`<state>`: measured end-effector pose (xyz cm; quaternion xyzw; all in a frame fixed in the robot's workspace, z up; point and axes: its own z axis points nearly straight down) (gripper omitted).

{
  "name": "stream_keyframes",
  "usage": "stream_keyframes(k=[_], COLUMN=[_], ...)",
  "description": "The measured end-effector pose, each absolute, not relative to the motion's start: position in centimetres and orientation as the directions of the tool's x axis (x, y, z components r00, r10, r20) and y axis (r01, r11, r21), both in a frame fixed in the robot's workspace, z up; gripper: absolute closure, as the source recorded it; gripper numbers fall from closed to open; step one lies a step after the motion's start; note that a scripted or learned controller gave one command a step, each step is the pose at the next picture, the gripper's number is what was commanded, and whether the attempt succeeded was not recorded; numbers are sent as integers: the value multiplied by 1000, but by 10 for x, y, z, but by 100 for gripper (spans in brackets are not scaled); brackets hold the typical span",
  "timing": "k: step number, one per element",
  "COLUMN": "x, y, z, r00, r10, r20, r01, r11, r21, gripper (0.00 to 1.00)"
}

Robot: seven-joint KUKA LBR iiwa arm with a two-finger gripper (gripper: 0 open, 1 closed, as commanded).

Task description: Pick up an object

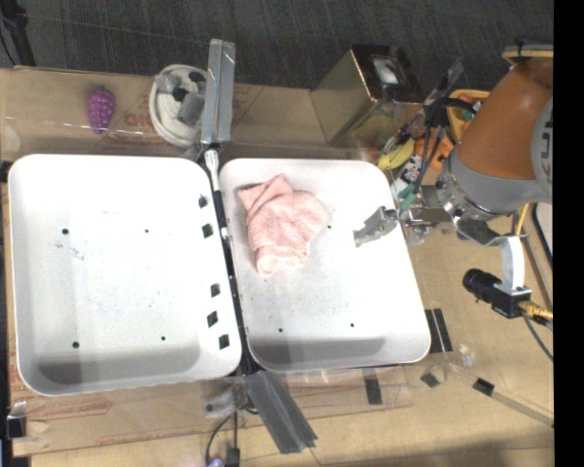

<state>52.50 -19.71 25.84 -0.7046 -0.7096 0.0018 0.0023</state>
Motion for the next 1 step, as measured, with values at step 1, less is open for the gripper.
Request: stream_keyframes(k=[1], x=[577], y=[-134], z=[122], r00=[-90], r10=[996], r20=[1], r01=[996], r11=[90], r21=[-7], gripper=[0])
